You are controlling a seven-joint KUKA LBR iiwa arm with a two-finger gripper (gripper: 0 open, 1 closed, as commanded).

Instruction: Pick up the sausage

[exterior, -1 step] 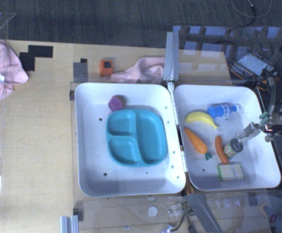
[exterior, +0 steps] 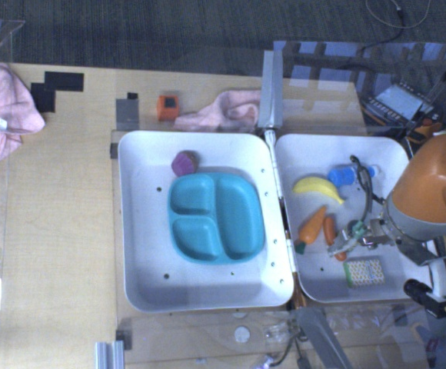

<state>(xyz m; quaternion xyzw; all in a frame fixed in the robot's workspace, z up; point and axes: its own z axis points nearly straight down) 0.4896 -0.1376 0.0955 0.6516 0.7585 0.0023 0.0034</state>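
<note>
Beside the carrot point(exterior: 311, 227), the sausage point(exterior: 329, 230) lies near-upright, top-to-bottom.

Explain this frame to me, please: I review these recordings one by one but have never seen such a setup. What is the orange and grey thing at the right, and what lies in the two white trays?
One camera looks down at a slant on a wooden bench with two shallow white bins. The orange and grey shape is a robot arm reaching in from the right; its gripper sits low in the right bin. I cannot tell whether it holds anything.

That bin contains a banana, a blue item, a carrot, the reddish sausage beside it, and a small green-patterned block.

The left bin holds a blue divided plate and a purple item.
</note>
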